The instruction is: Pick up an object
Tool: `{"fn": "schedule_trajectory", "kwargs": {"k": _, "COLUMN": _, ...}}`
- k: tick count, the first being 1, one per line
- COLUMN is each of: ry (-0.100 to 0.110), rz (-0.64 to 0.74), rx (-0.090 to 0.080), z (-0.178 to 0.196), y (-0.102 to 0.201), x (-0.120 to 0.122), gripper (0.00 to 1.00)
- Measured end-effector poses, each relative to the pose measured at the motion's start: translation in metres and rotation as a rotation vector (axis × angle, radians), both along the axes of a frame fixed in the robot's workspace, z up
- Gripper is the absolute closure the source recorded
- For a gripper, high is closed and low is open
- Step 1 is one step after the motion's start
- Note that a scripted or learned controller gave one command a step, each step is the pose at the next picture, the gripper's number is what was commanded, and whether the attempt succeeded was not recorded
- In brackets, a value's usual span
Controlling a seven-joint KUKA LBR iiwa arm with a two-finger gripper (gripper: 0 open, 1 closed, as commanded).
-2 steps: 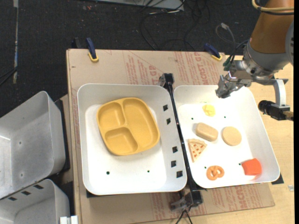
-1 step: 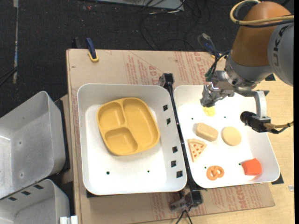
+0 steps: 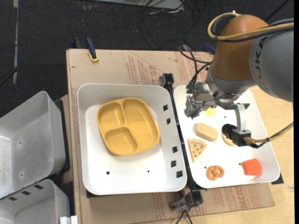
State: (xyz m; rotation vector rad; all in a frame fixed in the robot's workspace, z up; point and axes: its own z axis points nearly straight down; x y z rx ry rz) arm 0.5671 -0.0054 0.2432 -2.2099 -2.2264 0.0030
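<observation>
Nearest the camera, at the lower left, 2 spare white tubs (image 3: 25,143) are seen standing off the bench, one above the other in the view. Beyond them, 2 shallow white bins are set side by side on a cardboard-covered bench (image 3: 126,62). The left bin (image 3: 88,171) is occupied by a yellow divided plate (image 3: 127,125) with 3 compartments, which lies flat and slightly turned, near the bin's middle. The right bin (image 3: 271,171) is occupied by several small toy foods. An orange block (image 3: 252,167) is seen near its lower right corner, and a pretzel (image 3: 215,172) lies near the lower edge, well apart from the block. A pizza slice (image 3: 196,149) is placed just above the pretzel, close to the bin's left wall. A pale bread-like piece (image 3: 206,131) lies just above and right of the pizza slice. A small yellow item (image 3: 210,111) is partly hidden beneath the gripper, and its kind cannot be told. A tan round item (image 3: 228,137), partly covered by a black part with a cable, is seen to the right of the bread-like piece. The grey arm with its orange band (image 3: 236,41) is reached in from the right, and the gripper (image 3: 198,107) is held over the upper left part of the right bin, above the yellow item. Whether the fingers are apart or together cannot be told, and no object is seen between them. A blue-and-yellow clamp (image 3: 92,50) is fixed at the bench's far left edge.
</observation>
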Motion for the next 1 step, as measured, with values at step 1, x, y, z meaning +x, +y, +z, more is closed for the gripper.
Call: {"fn": "schedule_trajectory", "kwargs": {"k": 1, "ry": -0.002, "rz": 0.002, "rx": 0.000, "z": 0.0029, "y": 0.0577, "x": -0.0196, "gripper": 1.00}}
